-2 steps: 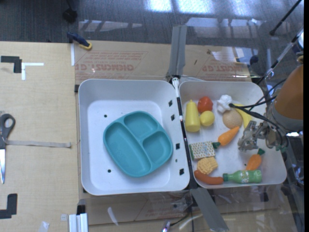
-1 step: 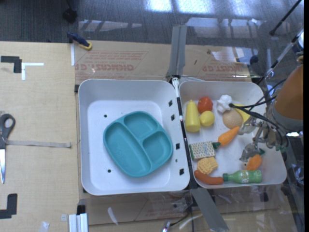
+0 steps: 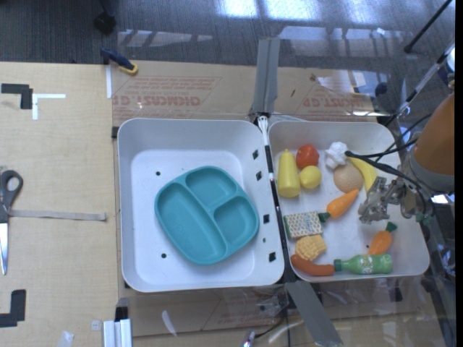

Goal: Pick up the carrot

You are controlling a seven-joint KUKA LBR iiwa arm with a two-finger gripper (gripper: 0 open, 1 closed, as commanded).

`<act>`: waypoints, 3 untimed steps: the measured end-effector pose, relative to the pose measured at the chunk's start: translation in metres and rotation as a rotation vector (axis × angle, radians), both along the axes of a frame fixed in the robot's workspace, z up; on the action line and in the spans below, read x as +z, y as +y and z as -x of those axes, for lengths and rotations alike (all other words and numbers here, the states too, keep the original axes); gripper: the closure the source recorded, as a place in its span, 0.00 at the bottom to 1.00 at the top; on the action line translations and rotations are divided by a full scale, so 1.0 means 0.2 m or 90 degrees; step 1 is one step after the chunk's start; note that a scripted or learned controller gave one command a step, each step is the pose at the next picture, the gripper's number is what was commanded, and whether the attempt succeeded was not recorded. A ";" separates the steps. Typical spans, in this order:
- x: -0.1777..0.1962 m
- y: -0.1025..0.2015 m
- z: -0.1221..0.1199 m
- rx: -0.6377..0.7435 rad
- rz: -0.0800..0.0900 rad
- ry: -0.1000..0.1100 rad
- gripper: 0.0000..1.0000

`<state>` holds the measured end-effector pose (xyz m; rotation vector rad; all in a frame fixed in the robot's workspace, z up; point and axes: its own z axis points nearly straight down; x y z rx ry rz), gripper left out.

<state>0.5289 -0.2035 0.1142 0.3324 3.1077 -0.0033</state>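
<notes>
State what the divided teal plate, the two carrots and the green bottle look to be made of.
Teal plate: probably moulded plastic, matte, with uniform colour and soft rounded dividers.
Carrots: likely toy plastic or rubber, with flat, even orange and a slight sheen.
Green bottle: apparently glossy plastic, showing bright highlights; its label detail is too small to read.

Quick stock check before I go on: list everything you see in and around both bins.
Bins: 2, white, side by side.
Divided plate: 1, teal, left bin.
Carrots: 2, orange, right bin; second near right wall.
Bottle: 1, green, front of right bin.
Corn: 1, yellow, beside cracker.
Tomato: 1, red, right bin's back.
Banana: 1, yellow, right bin.
Scissors: 1, left bench edge.
Gripper: 1, grey, above right bin between the carrots.
</notes>
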 end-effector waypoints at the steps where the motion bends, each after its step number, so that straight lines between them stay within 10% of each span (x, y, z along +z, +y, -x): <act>1: 0.00 0.00 0.00 0.000 0.000 0.000 0.00; 2: 0.06 0.00 -0.01 0.001 0.001 -0.004 1.00; 3: 0.06 0.00 -0.01 0.001 0.001 -0.004 0.00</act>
